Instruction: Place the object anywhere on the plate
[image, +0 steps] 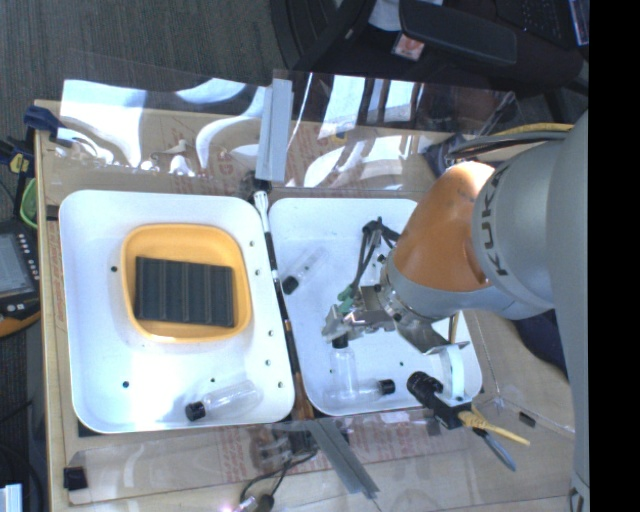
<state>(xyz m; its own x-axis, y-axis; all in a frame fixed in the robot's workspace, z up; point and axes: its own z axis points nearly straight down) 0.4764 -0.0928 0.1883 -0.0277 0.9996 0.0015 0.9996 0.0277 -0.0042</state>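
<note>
Nearest the lens, along the front edge of the surface (150, 470), lie grey metal bars and loose cables (310, 455). Just behind them a small clear plastic vial with a black cap (222, 400) rests in the front of the left white bin (85, 300), a little way from the yellow plate with the dark ribbed insert (185, 285).

My jaws (342, 325) hang low over the middle of the right white bin (310, 385). I cannot tell whether they are released or clenched; the metal and glare there hide it. Directly under them lies another clear vial (345, 372), and a third clear vial with a black cap (300, 270) sits toward the bin's back, near the dividing wall.

I judge the vial under me to be the task's thing, not yet lifted. The risks are plain: a smooth round vial may roll off my closing jaws, or slip during the carry across the divider. A release near the plate's raised rim could send it rolling off into the bin.
</note>
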